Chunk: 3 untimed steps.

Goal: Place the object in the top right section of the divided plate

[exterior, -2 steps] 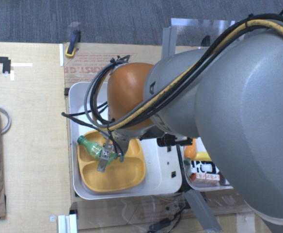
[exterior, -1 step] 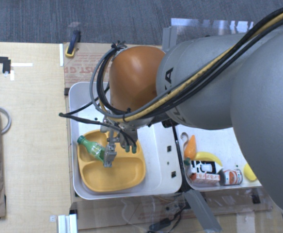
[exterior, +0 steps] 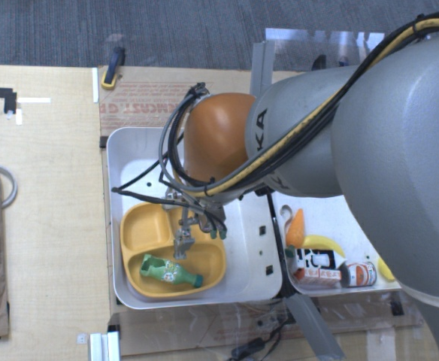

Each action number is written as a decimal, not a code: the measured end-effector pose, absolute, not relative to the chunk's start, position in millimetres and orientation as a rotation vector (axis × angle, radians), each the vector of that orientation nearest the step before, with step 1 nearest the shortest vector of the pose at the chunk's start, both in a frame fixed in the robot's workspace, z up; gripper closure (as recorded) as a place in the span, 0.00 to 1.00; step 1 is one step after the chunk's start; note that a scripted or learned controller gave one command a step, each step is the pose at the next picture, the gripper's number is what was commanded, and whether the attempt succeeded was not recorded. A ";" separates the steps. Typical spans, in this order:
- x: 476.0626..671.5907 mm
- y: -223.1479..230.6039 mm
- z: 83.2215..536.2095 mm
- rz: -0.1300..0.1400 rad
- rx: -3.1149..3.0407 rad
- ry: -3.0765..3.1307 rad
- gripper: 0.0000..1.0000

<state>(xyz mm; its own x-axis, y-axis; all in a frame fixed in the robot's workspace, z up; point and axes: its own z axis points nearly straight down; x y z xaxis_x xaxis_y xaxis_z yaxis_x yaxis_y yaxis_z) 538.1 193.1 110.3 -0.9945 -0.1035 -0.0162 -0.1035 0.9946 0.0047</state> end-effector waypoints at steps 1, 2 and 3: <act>561.5 222.5 166.4 0.001 -0.642 3.075 0.00; 562.9 222.1 172.3 0.003 -0.634 3.079 1.00; 575.6 228.3 113.7 0.001 -0.959 2.995 1.00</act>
